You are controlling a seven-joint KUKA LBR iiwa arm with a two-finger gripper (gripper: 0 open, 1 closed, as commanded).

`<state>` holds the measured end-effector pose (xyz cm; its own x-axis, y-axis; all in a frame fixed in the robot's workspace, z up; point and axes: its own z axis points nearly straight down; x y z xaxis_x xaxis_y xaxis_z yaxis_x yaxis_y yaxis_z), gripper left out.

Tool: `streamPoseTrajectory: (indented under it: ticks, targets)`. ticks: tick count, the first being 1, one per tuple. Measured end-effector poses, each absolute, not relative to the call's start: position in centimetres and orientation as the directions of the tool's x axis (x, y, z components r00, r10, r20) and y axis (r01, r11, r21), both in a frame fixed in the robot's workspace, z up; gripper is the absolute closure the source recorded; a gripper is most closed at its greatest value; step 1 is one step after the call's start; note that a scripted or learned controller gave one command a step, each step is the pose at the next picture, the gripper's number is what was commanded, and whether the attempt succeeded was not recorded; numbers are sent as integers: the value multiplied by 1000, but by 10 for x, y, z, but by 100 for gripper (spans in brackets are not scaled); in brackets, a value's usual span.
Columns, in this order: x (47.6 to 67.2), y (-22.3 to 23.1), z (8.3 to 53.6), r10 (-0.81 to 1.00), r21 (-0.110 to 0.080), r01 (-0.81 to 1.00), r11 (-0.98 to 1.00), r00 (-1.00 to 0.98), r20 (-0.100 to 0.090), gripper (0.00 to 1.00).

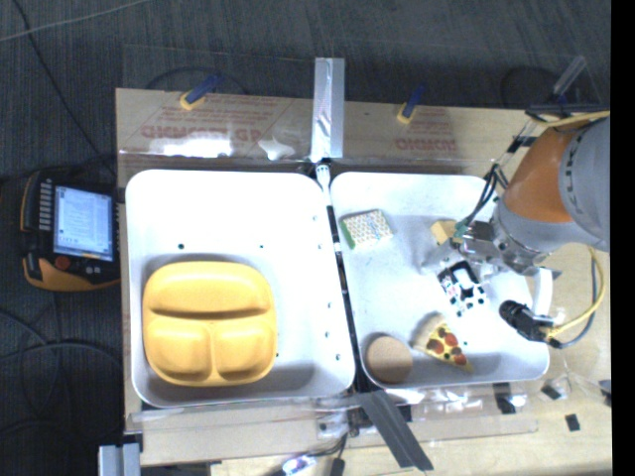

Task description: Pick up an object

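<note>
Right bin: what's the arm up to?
The KUKA arm reaches in from the right, with its gripper low over the right bin, among a pizza slice toy, a brown ball, a green-dotted block and a small yellow piece. Nothing is visibly between its fingers. The left bin holds a yellow divided tray.

arm [571, 191]: I see it reaching in from the right, orange band up | wrist: bent downward | end effector [462, 284]: low, pointing down-left | finger state: I can't judge
</note>
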<state>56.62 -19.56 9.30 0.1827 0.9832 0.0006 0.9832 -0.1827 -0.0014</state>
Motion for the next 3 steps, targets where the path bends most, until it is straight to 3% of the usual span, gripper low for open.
streamPoseTrajectory:
  ticks: [1, 2, 3]
  targets:
    - [543, -196, 92, 971, 22, 970, -241, 241, 5, 0]
    - [542, -198, 97, 971, 17, 971, -239, 239, 2, 100]
    - [575, -175, 197, 936, -5, 936, -352, 352, -5, 100]
